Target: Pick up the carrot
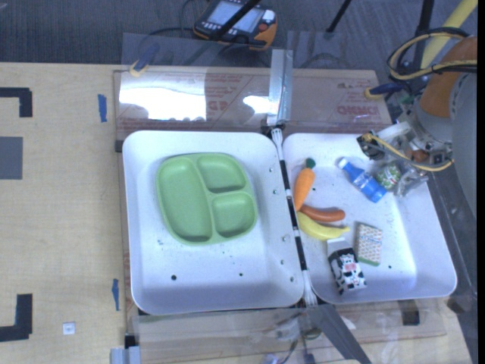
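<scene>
Two shallow white bins sit side by side, and the left bin [144, 279] carries a green divided plate [206, 197] across its middle, three compartments, nothing to do with this job. The right bin [424, 275] is where the action is. The arm [455, 97] comes in from the upper right of the frame, orange band showing, cables looping around it, and its gripper [399, 161] hangs over the upper right part of that bin, just beside a blue bottle [362, 179]. Fingers wide or closed? Cannot tell from here, the wrist hardware and cabling hide them, and nothing is visibly held. Now the target: the carrot [303, 185] lies at the left edge of the right bin, hard against the divider, green top toward the upper frame, orange tip pointing down and slightly left, so its long axis runs nearly vertical in the picture. That puts it well to the left of the gripper and a touch lower. Just below it sit a sausage [324, 214] and a banana [321, 229], then a patterned packet [369, 243] and a small toy cow [347, 270] lower down. The likely call: travel left across the bin and close across the carrot's narrow width.
</scene>
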Controlling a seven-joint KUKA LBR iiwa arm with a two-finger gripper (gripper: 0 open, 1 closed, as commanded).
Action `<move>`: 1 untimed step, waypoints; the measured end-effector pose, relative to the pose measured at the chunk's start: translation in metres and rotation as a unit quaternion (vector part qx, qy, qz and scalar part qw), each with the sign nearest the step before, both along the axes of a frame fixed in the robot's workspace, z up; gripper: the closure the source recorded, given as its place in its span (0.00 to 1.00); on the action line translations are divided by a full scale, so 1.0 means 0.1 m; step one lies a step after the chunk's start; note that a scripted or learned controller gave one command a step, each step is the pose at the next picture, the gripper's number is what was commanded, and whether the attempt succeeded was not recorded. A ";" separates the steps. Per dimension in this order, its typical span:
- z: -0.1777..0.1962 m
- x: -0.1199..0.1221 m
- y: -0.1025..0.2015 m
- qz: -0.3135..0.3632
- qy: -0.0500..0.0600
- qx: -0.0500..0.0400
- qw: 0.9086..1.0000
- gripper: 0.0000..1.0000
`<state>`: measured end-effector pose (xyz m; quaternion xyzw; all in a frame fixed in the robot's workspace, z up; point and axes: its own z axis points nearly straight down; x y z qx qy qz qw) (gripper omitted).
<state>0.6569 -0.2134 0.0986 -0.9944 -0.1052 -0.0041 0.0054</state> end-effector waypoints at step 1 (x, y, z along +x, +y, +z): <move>0.64 0.03 -0.09 0.008 0.004 -0.005 1.000 1.00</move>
